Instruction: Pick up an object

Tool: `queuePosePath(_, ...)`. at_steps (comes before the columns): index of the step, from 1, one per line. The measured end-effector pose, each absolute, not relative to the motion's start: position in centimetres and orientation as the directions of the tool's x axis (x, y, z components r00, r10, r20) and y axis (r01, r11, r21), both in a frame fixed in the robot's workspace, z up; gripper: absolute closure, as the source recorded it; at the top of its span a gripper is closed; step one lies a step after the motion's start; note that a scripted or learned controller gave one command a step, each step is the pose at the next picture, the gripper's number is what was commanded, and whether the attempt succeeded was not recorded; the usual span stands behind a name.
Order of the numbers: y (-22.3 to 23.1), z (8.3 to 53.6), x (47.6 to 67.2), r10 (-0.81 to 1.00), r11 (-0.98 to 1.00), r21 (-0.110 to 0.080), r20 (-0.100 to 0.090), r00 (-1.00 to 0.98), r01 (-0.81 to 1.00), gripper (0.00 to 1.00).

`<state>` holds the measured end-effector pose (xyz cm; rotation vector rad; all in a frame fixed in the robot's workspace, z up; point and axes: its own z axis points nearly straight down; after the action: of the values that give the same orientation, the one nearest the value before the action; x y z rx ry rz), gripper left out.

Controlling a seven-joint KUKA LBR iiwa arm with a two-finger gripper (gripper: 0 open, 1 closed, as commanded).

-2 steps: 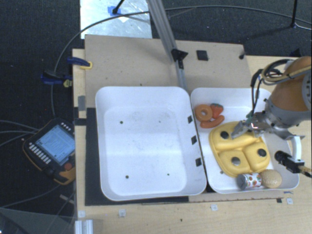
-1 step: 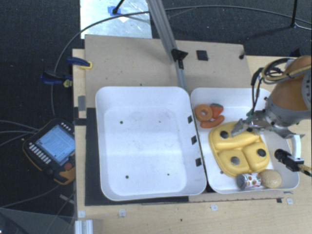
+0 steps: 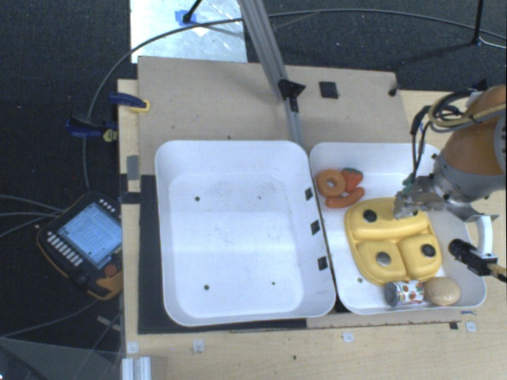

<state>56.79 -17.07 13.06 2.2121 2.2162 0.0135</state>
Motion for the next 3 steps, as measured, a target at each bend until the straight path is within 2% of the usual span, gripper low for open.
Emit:
queuePosePath(1,-16.8,19.3,56.4,1.000,0.005,0.008,-0.002,-0.005,1.000,1.00)
queuePosePath(3,-16.9,27.1,56.7,1.000,0.006,0.006,-0.001,-0.006,1.000,1.00)
